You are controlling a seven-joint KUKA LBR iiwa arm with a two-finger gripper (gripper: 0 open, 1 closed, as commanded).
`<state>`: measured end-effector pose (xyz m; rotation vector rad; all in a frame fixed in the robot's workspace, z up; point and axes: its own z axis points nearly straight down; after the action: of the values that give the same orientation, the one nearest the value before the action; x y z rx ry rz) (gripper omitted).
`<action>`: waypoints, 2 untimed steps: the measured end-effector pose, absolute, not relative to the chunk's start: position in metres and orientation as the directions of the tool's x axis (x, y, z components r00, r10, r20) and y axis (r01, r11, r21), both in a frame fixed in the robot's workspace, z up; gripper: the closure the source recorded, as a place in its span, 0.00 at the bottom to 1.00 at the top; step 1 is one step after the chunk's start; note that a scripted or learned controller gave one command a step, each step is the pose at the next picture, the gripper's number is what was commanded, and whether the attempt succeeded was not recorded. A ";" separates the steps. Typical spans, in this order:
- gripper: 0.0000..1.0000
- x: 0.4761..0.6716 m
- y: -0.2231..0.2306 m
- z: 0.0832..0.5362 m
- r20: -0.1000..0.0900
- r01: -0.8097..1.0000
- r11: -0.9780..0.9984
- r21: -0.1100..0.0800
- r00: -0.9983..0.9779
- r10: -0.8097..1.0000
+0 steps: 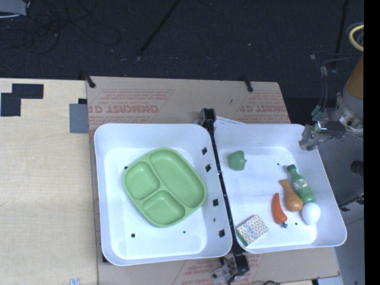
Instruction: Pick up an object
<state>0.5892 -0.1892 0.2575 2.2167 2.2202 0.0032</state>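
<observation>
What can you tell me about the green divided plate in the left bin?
The light green divided plastic plate is a rounded rectangle with three compartments, two in its upper half and one below. It lies flat, turned at a slant, near the middle of the left white bin. Nothing lies in its compartments, and nothing but the bin floor touches it.

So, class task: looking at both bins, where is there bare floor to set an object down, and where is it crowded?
Left bin: bare strips around the green divided plate. Right bin: open middle between the green pepper and patterned packet. Crowded at the right, where bottle, carrot and egg cluster.
</observation>
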 end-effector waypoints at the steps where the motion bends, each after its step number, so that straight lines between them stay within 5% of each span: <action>1: 1.00 0.598 -0.138 0.255 0.003 1.000 0.005 -0.002 -0.005 1.000; 2: 1.00 0.602 -0.088 0.258 0.002 1.000 0.004 -0.003 -0.004 1.000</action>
<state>0.6022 -0.0876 0.2578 2.2191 2.2285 -0.0009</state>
